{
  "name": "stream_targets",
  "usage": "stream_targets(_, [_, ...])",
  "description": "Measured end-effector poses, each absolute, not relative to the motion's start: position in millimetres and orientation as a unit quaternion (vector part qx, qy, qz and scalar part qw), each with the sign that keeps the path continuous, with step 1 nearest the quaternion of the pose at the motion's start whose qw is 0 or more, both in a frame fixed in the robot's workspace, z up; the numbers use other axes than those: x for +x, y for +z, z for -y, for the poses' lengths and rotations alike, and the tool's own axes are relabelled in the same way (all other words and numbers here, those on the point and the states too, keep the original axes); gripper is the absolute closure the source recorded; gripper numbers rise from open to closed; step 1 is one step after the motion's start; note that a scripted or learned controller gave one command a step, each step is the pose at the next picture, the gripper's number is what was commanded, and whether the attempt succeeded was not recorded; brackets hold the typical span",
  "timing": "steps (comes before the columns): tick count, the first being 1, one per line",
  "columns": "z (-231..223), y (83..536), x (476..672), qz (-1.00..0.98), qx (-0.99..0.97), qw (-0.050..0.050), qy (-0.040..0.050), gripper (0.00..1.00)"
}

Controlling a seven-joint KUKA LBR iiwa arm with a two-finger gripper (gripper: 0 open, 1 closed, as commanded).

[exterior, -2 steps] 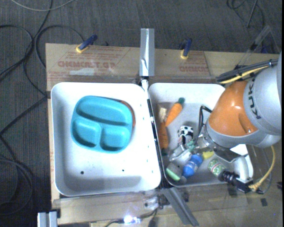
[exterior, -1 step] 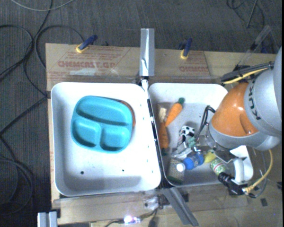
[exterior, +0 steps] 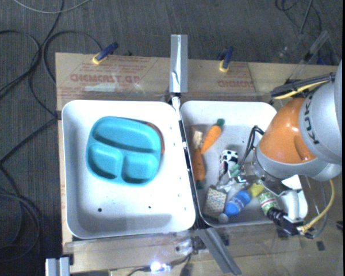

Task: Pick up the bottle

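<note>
L bin (exterior: 75, 211): blue divided tray (exterior: 125, 149), tilted. R bin (exterior: 241, 111): arm (exterior: 302, 137) over its right side, gripper (exterior: 241, 174) low amid clutter, grip state can't tell. Bottle (exterior: 237, 203), blue cap, lies near front wall just below gripper; carrot (exterior: 210, 137) toward back.

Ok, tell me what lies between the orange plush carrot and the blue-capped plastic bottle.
In the camera view, a black-and-white spotted toy lies between the carrot and the bottle.

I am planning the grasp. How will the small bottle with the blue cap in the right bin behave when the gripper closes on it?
The bottle lies on its side and looks round, so it may roll if nudged. It seems small and plastic, probably light and a little slippery. A patterned block lies beside it, so that may shift too.
</note>
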State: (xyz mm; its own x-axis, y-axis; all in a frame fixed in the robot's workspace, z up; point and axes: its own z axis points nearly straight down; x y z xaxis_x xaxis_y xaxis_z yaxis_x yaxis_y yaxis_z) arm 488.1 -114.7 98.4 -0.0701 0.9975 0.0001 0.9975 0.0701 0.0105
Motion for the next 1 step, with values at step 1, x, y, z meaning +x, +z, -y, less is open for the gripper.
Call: stream_targets(1, [114.6, 98.5, 488.1, -0.731, 0.682, 0.004, 0.004, 0.0])
